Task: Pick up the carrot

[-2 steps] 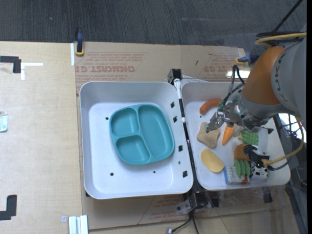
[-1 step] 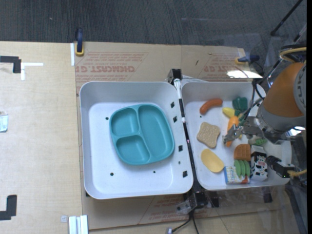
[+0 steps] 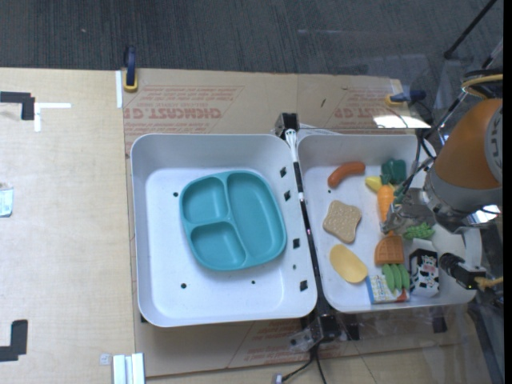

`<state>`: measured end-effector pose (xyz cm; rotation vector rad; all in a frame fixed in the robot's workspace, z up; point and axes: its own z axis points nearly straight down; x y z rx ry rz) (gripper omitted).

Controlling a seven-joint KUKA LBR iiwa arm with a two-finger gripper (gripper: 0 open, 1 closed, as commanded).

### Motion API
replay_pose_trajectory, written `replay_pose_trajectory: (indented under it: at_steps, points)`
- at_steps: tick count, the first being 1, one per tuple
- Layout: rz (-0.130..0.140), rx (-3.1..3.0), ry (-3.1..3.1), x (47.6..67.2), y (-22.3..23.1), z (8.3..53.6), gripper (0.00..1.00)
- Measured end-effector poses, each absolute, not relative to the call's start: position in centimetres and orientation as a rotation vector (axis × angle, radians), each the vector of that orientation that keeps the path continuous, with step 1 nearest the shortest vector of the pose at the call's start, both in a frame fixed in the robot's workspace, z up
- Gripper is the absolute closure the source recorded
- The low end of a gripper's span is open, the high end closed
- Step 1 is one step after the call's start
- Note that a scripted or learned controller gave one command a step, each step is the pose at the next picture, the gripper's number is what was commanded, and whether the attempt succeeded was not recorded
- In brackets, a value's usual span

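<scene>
Seen from above, two white bins are set side by side on the bench. The left bin (image 3: 152,238) contains a teal divided plate (image 3: 232,219). The right bin (image 3: 320,154) is crowded with toy food: a sausage (image 3: 346,172) near the top, a slice of bread (image 3: 343,221) at the middle, a yellow chip-like piece (image 3: 349,263) below it, and a dark green item (image 3: 394,170) at the upper right. The carrot (image 3: 385,202) is found upright in the picture, between the bread and the arm, with a small yellow piece (image 3: 374,184) at its upper end. The gripper (image 3: 400,212) is positioned just beside the carrot's lower end, at its right. Whether it is apart or closed cannot be told. Nothing is seen clamped in it.
</scene>
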<state>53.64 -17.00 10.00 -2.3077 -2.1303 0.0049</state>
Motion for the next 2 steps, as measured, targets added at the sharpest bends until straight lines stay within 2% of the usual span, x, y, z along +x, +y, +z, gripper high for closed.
replay_pose_trajectory:
  at_steps: [1, 2]
  points:
    - [0.004, -2.123, -2.312, 55.5, -10.1, 9.1, 1.00]
    - [0.004, -2.276, -2.166, 56.6, -2.4, 19.1, 1.00]
